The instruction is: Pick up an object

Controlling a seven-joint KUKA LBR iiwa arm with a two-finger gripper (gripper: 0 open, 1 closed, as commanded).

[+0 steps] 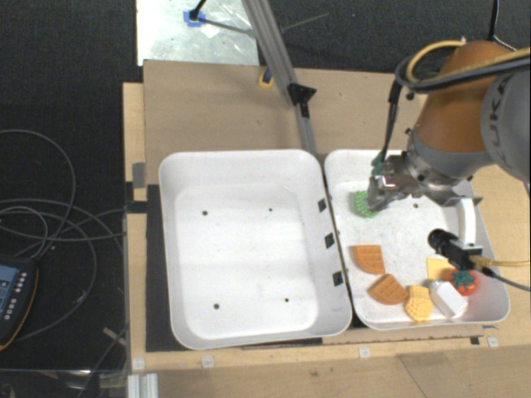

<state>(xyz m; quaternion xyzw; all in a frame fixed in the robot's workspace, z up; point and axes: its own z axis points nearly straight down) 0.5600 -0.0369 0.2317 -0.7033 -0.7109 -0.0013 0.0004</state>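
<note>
One "KU" marking on arm (498,114)

Even, bright overhead light; soft focus, faint shadows, mild graininess.

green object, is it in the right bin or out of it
In. The green object lies on the right bin floor near its far left corner, beside the gripper.

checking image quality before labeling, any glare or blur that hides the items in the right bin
Camera view: even light, soft shadows; the right bin is bright but not washed out, and the orange pieces read clearly. The green object is partly covered by the gripper. Glare only on the shiny patch above the bench.
</note>
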